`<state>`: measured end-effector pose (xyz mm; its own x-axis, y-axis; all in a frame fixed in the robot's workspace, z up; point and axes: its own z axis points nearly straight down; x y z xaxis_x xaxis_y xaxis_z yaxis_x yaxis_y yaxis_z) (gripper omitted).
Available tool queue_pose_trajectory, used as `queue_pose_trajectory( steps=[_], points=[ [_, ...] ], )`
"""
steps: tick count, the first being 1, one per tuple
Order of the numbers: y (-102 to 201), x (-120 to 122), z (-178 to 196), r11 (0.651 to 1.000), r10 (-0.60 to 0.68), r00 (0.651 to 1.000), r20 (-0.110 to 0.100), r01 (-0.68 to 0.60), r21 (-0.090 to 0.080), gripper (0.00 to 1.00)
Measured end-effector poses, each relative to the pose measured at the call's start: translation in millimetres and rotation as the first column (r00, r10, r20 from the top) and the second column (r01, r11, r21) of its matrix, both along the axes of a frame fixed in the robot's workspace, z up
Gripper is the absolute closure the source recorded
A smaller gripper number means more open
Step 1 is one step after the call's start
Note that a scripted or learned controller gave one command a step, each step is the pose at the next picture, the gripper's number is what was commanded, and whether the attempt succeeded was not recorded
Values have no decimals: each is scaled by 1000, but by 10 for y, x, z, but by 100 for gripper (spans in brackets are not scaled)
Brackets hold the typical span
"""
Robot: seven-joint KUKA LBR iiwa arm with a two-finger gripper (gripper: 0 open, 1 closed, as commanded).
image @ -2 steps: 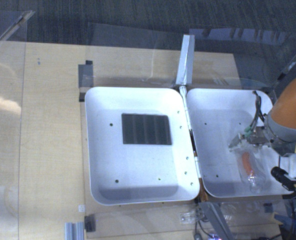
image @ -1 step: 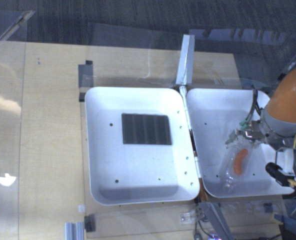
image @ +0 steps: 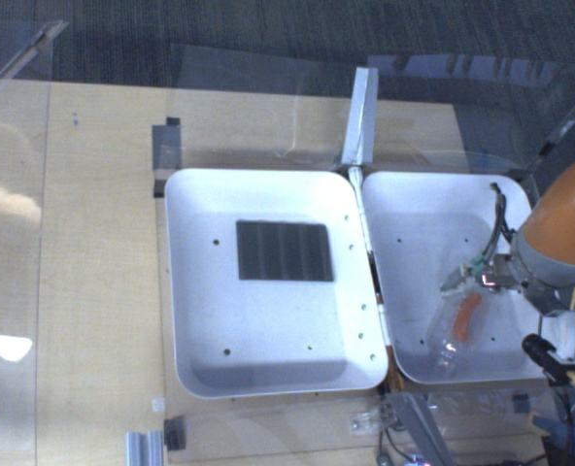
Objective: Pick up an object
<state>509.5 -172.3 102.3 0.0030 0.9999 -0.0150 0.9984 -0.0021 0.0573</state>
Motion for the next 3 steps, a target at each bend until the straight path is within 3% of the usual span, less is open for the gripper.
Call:
queue_pose_trajectory(
  steps=[2,3],
  points=[
    [384,-34,7,999,32,999,6,-32,-5,0],
    [713,-42,4,992,128,992,3,-128,-7,0]
  ],
)
